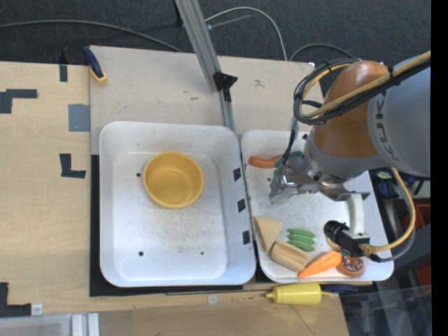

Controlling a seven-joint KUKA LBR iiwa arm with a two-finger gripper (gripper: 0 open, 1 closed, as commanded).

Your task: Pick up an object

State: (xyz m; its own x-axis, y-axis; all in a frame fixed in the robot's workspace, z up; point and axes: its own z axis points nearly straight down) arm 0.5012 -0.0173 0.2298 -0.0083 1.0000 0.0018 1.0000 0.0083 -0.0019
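Apparently still at the reaching step, the grey arm's metal gripper (282, 185) hangs in the right white bin (378, 219), jaws' state unclear, and must descend onto the orange plastic carrot (320, 264) near the front rim.

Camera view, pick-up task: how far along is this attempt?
Nothing looks picked yet. The gripper is low in the right bin, near the orange item at its far-left corner; no object shows in it. The carrot, green pods and wedge lie untouched. Grasping and lifting remain.
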